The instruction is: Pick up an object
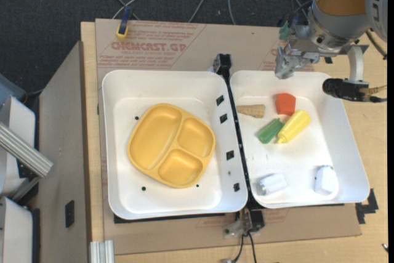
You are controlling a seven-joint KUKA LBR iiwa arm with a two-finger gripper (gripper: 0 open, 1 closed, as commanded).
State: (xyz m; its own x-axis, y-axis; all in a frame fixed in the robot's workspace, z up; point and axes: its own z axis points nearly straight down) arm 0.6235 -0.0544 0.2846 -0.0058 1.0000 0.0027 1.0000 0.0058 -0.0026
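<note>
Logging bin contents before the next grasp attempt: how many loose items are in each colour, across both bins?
Yellow: 2, the divided plastic tray and the corn-shaped toy
White: 2, a small cylinder and a rounded block
Green: 1, an oblong toy
Orange-red: 1, a block
Tan: 1, a flat wedge
Total: 7

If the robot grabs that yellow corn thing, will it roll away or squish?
The yellow corn looks rounded and long, so a nudge could probably roll it sideways. It leans against the green piece, which may stop it. Its shiny surface suggests hard plastic, likely light and a bit slippery.
</note>
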